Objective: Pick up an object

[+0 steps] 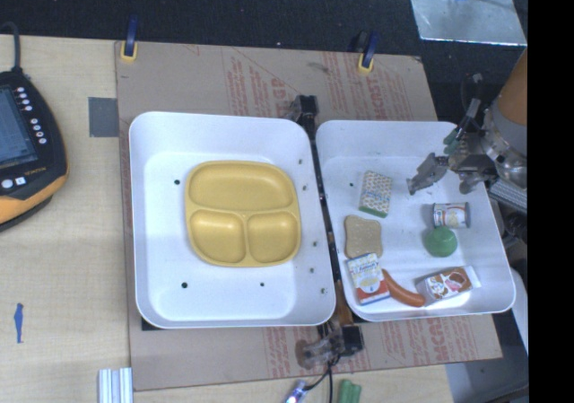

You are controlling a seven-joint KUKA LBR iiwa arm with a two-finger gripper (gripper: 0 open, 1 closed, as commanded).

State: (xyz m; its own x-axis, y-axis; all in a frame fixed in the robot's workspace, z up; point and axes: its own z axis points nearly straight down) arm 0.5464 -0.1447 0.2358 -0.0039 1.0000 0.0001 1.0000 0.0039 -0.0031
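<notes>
My gripper point(446, 180) hangs over the far right part of the right bin point(339, 177), open, with nothing between its fingers. Just below it a small can point(448, 214) lies on its side, and a green round object point(440, 241) sits in front of the can. To the left are a patterned packet point(376, 193) and a tan bread slice point(363, 235). Along the bin's near edge lie a small red and blue carton point(367, 274), an orange sausage-like piece point(404, 289) and a red-labelled packet point(446, 284).
The left bin point(152, 213) holds a yellow divided plate point(242, 213). A teach pendant point(27, 150) rests on the bench at far left. Clamps point(129, 42) pin the cardboard sheet under the bins at the back.
</notes>
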